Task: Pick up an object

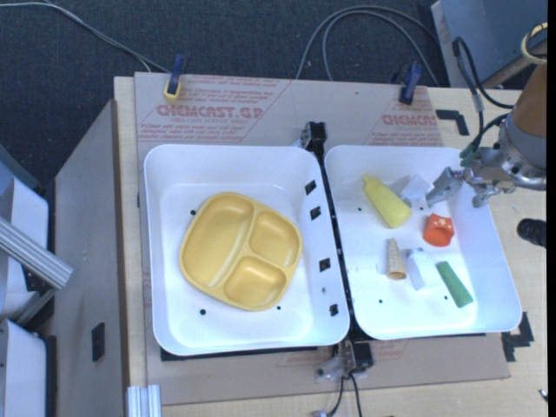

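White plastic bins sit side by side on a bench as a KUKA arm reaches in over the right bin (495,259) from its far right corner. The gripper (462,183) hangs above the far edge of that bin, its fingers spread apart with nothing between them.

Several candidates lie on the bin's floor. A yellow bottle-shaped object (386,201) rests toward the far left part, tilted on a diagonal. An orange-red piece (439,229) sits near the middle, toward the right edge and closest to the gripper. A tan cone-like item (395,260) lies toward the near left, just beside a small pale grey block (415,270), and a green bar (453,283) lies toward the near right corner. Another pale grey piece (415,187) sits near the far edge, between the bottle and the gripper.

The left bin (165,259) carries a yellow compartment tray (241,249) across its middle, well apart from the arm.

By the look of it, the pick is at the approach stage: nothing is grasped and no object is lifted. The next move likely calls for choosing one target, probably the orange-red piece or the grey piece nearby, centring the open fingers over it, descending and closing. Crowding near the cone and block could spoil a grasp there
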You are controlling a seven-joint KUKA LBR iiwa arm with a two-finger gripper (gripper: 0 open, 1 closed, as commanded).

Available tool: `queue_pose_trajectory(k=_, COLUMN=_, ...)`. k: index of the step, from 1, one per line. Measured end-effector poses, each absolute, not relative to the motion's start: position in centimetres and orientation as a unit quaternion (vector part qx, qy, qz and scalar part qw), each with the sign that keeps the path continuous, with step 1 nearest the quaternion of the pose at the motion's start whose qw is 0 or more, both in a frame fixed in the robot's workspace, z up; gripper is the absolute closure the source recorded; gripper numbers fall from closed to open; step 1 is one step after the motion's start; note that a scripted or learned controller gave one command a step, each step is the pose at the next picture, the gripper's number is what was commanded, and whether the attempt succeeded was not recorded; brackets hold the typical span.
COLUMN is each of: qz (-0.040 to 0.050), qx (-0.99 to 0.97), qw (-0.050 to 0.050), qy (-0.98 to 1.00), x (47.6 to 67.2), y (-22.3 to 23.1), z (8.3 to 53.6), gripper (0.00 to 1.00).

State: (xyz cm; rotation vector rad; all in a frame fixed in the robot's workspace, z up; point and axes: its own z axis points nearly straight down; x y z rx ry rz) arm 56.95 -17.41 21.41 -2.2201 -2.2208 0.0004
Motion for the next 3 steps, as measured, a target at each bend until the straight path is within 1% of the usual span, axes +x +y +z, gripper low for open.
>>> queue_pose_trajectory(k=1, qz=-0.0008, qx=-0.706, qw=0.000, qy=-0.708, x=57.0, y=-17.4, z=22.5, gripper=1.00)
queue_pose_trajectory(k=2, qz=-0.0039, qx=-0.707, qw=-0.009, qy=-0.707, x=56.1, y=-19.9, z=39.3, gripper=1.00)
queue_pose_trajectory(k=3, qz=-0.0038, qx=-0.706, qw=-0.009, qy=-0.708, x=58.3, y=-20.8, z=53.5, gripper=1.00)
